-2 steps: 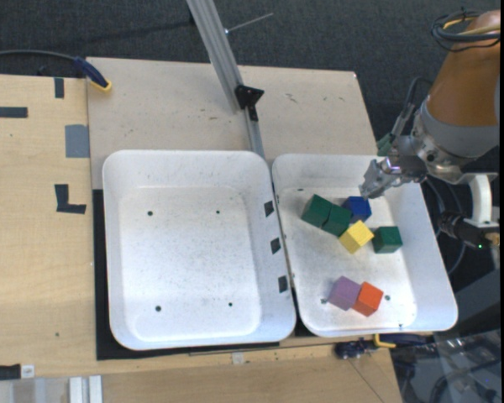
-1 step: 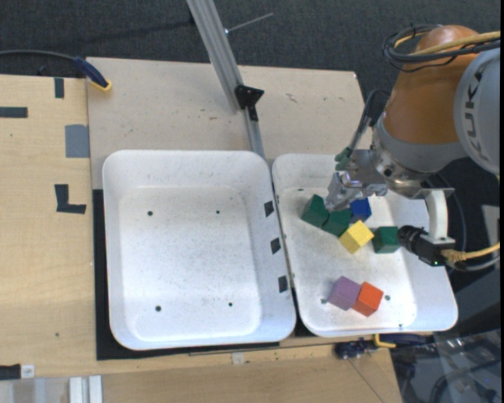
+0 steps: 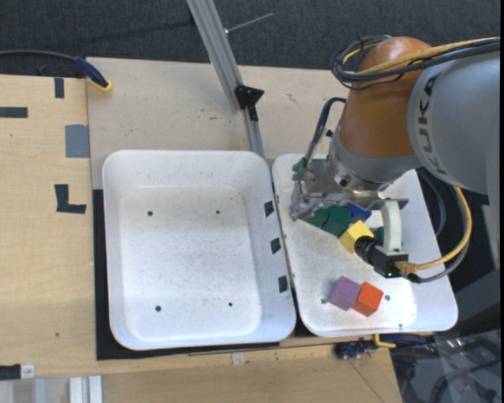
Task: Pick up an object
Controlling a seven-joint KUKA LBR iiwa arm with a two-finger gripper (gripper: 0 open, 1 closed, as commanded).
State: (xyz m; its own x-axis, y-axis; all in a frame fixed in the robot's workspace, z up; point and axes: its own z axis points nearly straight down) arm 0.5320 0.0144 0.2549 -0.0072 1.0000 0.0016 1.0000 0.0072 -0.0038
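The gripper [image 3: 307,201] is down in the right bin [image 3: 428,309], by a green block [image 3: 332,218]. I cannot tell its state.

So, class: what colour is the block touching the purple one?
Orange, beside the purple block, in the camera view.

White bins [image 3: 126,225] hold green [image 3: 332,218], yellow [image 3: 352,235], purple [image 3: 345,293] and orange blocks [image 3: 370,298].
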